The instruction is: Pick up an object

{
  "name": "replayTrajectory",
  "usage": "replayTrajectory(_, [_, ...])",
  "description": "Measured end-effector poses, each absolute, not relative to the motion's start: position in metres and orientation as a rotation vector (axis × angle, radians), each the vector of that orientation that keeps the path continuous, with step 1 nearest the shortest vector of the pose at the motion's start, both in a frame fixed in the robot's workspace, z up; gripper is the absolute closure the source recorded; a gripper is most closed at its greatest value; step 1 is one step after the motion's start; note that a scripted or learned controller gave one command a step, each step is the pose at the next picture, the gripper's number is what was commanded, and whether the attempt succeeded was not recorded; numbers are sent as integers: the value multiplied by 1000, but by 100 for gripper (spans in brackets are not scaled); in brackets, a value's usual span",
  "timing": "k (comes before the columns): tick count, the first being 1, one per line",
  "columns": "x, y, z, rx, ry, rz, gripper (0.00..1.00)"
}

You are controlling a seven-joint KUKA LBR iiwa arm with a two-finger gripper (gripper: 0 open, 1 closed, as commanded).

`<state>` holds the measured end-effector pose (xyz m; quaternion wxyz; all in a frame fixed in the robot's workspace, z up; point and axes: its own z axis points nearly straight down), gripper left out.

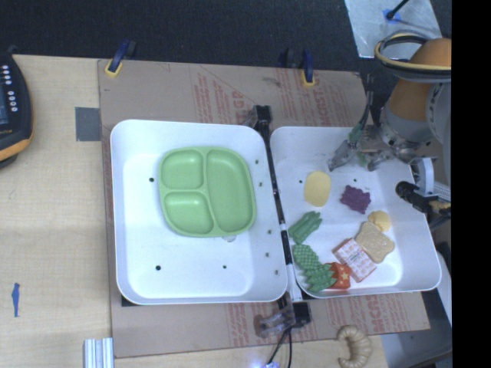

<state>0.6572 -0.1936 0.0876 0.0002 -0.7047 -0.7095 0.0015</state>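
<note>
Guessing the small pale-yellow plastic toy lemon (317, 188) is light, rigid, slick; pinch across its middle. The gripper (359, 153) looks spread apart, holding nothing, though it's blurry.

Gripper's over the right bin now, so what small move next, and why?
Probably shift the gripper toward the purple toy and lower. The gripper hangs near the right bin's far edge with nothing between its fingers, and that toy lies closest, apart from its neighbours.

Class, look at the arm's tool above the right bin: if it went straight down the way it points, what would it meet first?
Probably the right bin's bare floor under the tool; the yellow piece lies off to one side. Depth is unclear.
</note>
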Motion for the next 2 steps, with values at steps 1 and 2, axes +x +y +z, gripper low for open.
replayTrajectory(1, [658, -213, 184, -2224, -2230, -3, 0])
replayTrajectory(2, [593, -184, 136, -2212, -2216, 10, 0])
